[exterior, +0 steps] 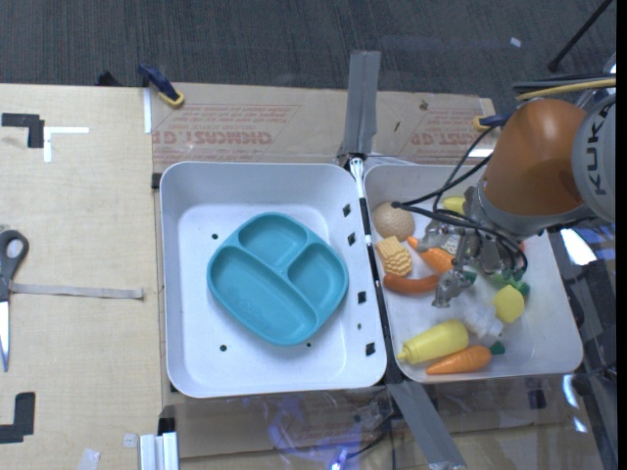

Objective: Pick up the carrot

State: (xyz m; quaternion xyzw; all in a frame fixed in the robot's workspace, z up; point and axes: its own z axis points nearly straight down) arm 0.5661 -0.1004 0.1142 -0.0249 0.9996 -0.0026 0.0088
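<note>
Camera view: the carrot (458, 361) is seen low in the right bin (549, 360), lying nearly flat, tip at 9 o'clock. The gripper (458, 284) hangs above it, carrot at approx. 6 o'clock. Nothing is held; finger gap can't be told.

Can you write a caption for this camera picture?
Robot gripper hovers over toy food in the right bin; carrot lies near its front edge.

We see the carrot (459, 361), orange with a green tip, lying flat near the right bin's (549, 355) six o'clock edge.
</note>
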